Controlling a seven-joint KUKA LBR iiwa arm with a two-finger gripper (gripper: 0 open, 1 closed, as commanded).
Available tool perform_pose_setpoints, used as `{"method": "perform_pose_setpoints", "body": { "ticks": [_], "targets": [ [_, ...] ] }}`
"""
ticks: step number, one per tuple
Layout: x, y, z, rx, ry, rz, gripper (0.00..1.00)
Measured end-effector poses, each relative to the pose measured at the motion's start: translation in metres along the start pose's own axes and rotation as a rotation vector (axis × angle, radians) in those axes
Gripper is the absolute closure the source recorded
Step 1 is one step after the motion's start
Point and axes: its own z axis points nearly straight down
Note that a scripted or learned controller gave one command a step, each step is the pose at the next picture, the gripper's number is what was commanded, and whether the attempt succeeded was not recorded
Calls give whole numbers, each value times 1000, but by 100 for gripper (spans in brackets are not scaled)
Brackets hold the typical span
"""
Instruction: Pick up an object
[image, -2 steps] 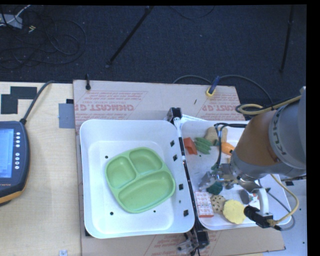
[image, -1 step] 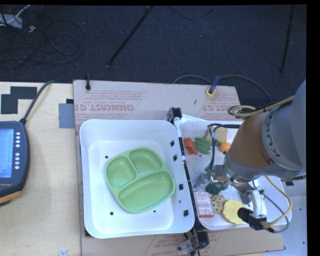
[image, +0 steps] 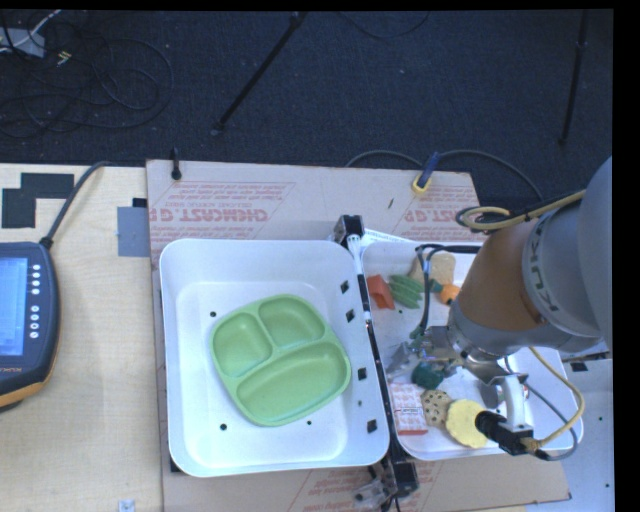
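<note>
Upside-down red lettering on cardboard sheet (image: 250, 205), not clearly legible

Robotics lab, test bench setup. Landmark: left white bin (image: 190, 300), a shallow tray resting on a printed cardboard sheet (image: 250, 205) laid over a light wooden benchtop (image: 80, 420). Well to the left of that bin, at the bench edge, sits a robot teach pendant (image: 20, 310) with lit screen and grey cable. Behind the bin, beyond the bench, dark carpet (image: 300, 90) carries loose black cables and thin stand legs. To the bin's right, a grey industrial arm (image: 545, 290) with an orange band leans over a second white bin (image: 570, 420).
</note>
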Motion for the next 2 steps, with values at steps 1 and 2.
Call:
{"method": "perform_pose_setpoints", "body": {
  "ticks": [1, 2],
  "targets": [
    [-5, 4, 0, -1, 1, -1, 0],
    [-7, 27, 0, -2, -1, -1, 0]
  ]
}}
